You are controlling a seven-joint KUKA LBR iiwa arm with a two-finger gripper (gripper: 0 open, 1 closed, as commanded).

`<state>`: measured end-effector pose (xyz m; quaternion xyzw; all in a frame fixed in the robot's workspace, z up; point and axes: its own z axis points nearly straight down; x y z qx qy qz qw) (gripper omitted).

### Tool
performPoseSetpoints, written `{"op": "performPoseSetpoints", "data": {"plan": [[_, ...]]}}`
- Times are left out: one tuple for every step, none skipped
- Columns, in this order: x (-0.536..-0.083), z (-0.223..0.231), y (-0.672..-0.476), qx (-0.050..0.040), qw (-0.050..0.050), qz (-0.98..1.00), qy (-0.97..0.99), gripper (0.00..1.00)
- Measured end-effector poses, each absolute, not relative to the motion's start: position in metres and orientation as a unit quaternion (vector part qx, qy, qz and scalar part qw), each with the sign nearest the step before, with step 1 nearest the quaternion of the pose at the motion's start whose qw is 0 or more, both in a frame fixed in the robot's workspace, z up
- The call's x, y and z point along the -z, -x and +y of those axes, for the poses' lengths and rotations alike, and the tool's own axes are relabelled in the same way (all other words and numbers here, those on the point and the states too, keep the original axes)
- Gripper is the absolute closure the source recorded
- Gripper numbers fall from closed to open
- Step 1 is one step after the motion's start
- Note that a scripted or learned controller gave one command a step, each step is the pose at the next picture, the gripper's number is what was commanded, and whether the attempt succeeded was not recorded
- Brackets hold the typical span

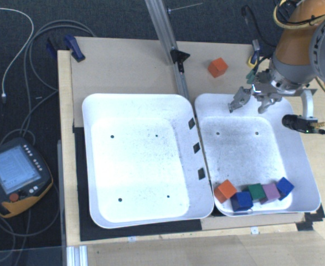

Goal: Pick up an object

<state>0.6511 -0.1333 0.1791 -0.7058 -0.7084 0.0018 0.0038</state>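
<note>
Gripper (251, 103) apparently spread and bare above right bin's (295, 148) far rim, blocks (254, 193) well apart.

Overhead camera, slanted down (both bins (145, 101))

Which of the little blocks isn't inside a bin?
The orange block on the bare bench, beyond the right bin. The others sit together along that bin's near edge.

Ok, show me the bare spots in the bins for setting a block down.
The left bin is bare wall to wall. The right bin is free from the gripper down its middle; blocks crowd its near edge.
</note>
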Motion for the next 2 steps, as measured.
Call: {"op": "performPoseSetpoints", "data": {"plan": [[-0.175, -0.117, -0.675, 0.0012, -0.001, -0.708, 0.706, 0.0], [-0.188, -0.119, -0.675, 0.0016, -0.003, -0.708, 0.706, 1.0]]}}
